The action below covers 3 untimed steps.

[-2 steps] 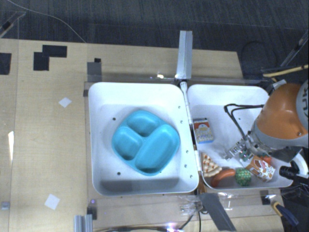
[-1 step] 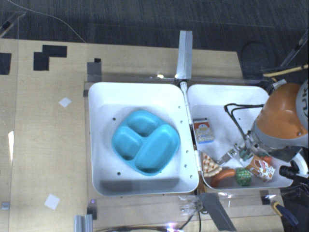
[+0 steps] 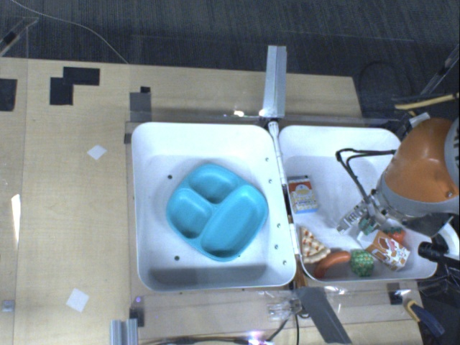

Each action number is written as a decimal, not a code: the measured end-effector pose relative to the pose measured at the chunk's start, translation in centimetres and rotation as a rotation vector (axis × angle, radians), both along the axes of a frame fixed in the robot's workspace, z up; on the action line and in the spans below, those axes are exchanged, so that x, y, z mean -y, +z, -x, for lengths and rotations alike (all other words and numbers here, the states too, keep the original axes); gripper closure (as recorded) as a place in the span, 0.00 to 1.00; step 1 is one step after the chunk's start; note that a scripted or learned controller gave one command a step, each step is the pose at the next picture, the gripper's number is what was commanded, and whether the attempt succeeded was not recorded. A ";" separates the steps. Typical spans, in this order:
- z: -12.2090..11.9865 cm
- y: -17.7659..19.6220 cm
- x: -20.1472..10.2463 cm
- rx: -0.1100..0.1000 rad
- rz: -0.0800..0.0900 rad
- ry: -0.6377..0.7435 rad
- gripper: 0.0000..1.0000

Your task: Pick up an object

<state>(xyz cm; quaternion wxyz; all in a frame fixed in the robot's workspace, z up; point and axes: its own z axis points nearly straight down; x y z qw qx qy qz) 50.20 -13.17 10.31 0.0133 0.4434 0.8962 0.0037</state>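
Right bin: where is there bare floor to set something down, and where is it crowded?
Bare floor lies along the right bin's far wall, above the small carton. The near edge is crowded: pizza slice, sausage, broccoli and juice carton, with the tool just above them. The left bin has narrow margins around the blue divided plate.

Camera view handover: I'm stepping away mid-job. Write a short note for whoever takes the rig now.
Gripper: low in the right bin, near its front right; whether it is open or shut can't be made out, and nothing is seen held.
Things: all in the right bin. Small box by the divider; pizza slice, sausage, green piece and carton along the front. The gripper is just above the carton and green piece.
Left bin: blue divided plate.
Done: no pick seen.
Left: grasp one object and lift it.
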 end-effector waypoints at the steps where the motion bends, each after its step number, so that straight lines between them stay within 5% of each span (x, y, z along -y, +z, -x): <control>1: 0.9 -1.2 0.2 -0.008 -0.003 -0.010 1.00; 2: 0.9 -1.3 0.2 -0.009 -0.002 -0.012 0.00; 3: 0.6 0.0 0.2 -0.001 -0.001 -0.011 1.00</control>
